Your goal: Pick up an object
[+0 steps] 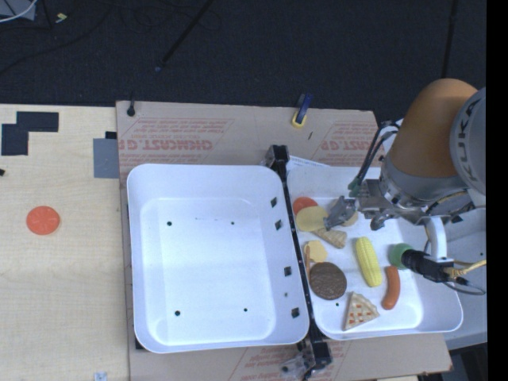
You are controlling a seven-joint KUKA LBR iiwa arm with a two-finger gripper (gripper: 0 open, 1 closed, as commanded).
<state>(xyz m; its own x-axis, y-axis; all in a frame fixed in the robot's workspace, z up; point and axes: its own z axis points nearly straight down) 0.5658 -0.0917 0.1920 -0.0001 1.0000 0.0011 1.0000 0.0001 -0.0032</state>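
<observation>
Step in hand: approach. The tool (343,211) sits low over the upper left part of the right bin (444,317), beside the yellow piece (311,219) and just above the tan wedge (332,236). Whether it is wide, narrow or holding anything cannot be told; the dark metal merges with the items under it. Nothing is seen lifted clear, so the pick is judged not yet made.

Contents, right bin:
- red piece (304,205), by the divider edge, touching the yellow piece
- pale yellow piece (315,252), by the divider edge, below the tan wedge
- brown round patty (327,280), just beside the divider edge
- corn cob (367,261), mid-bin, lying lengthways
- sausage (390,287), right of the corn
- pizza slice (359,311), near the bin's lower edge
- green piece (398,253), toward the right edge, partly hidden by arm fittings

Left bin (159,182): bare white floor.

Next move, as judged: settle on one item, most likely the yellow piece or the tan wedge, close on it squarely, then lift straight up.

Edges and room: items crowd the divider between the bins, leaving little space for a finger on that side. The right bin's upper right floor is open. The worktop (63,292) left of the bins is open, bearing an orange disc (43,221).
</observation>
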